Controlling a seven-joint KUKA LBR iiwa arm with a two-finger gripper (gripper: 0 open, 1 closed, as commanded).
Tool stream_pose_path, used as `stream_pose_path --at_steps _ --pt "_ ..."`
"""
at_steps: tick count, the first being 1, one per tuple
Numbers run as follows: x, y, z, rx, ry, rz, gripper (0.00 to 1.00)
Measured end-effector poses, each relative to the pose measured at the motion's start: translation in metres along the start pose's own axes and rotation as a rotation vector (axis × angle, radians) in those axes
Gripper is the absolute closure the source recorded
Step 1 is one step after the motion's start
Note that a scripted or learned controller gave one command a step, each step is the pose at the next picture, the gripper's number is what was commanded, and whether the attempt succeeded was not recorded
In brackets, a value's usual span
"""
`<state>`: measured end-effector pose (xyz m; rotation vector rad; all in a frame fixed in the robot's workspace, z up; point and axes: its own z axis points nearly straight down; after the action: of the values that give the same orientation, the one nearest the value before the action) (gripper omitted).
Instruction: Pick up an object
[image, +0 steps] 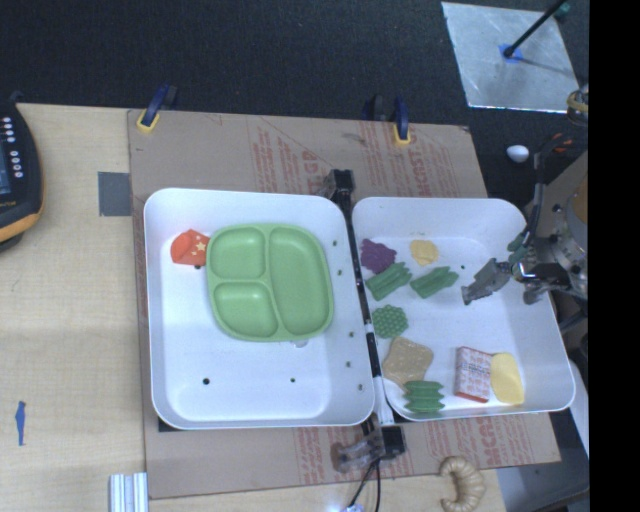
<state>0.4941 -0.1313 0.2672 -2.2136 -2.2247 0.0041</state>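
Tool: the tool (484, 284) is seen over the right part of the right bin (455, 210), reaching in from the right; whether its fingers are apart or together cannot be told (the tip is small and blurred).
Held: nothing is seen between the fingers.
Nearest object: a green bean-like piece (433, 282) lies just to the tool's left, its long axis slanting up to the right.
Other candidates: a red box (473, 374) and a yellow piece (507, 380) lie nearer the front edge, well apart from the tool.
Left bin: a green divided plate (270, 282) is held there.
Judgement: a short move leftward and down is probably called for.
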Motion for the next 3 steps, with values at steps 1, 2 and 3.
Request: stream_pose_path --at_steps 1,2,3 --pt "0.029 0.053 0.174 0.001 0.001 -0.004 0.00" --pt "-0.005 0.118 0.170 -0.008 -0.003 -0.002 0.00" --pt "0.025 0.162 0.173 0.014 -0.007 -0.005 0.00"
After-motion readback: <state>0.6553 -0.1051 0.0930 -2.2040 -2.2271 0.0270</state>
